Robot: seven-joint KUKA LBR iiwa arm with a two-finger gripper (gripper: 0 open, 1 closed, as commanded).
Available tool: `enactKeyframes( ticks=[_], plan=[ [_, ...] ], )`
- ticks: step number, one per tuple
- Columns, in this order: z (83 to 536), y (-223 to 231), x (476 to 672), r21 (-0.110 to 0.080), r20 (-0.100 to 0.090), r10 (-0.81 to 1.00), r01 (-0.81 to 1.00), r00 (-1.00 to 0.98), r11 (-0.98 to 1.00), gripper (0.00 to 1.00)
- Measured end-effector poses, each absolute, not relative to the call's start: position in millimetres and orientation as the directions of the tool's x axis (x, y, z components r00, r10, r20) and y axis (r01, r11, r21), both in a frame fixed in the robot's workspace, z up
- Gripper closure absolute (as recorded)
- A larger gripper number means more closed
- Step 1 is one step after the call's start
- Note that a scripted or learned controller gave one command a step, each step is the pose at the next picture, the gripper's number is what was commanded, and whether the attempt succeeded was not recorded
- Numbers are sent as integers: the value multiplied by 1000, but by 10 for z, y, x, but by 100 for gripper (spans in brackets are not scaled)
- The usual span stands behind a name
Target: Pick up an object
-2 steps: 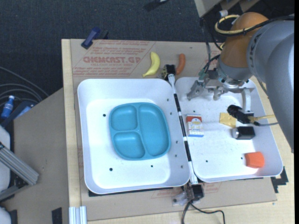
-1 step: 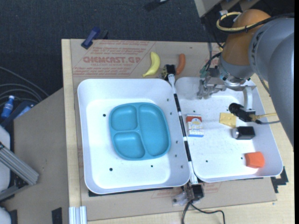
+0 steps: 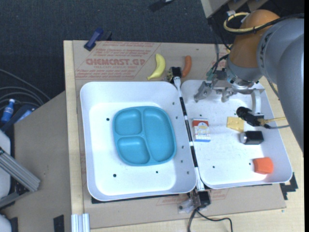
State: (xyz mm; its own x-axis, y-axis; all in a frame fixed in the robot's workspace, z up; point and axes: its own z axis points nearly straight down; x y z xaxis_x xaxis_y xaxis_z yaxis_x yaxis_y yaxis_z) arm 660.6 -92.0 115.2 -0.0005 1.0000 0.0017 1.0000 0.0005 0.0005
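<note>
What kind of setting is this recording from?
Most likely a robotics lab bench: two white bins sit on a board, a grey arm's gripper reaches in, and loose cables trail over dark carpet.

- The brown board (image 3: 126, 57) under the two bins carries red block lettering along its far edge, reading roughly "CHEMCAST GP"; the last letters are blurred.
- Fainter red lines of smaller print run above and below that word on the same board, too small to read.
- A small carton (image 3: 201, 130) in the right bin (image 3: 227, 175) has a red and white printed face; its wording cannot be made out.
</note>
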Motion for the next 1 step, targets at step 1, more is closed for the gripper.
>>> enactKeyframes(
  ticks=[1],
  plan=[
    [936,-1569,5776,0,-1,1000,1000,2,-2,0]
  ],
)
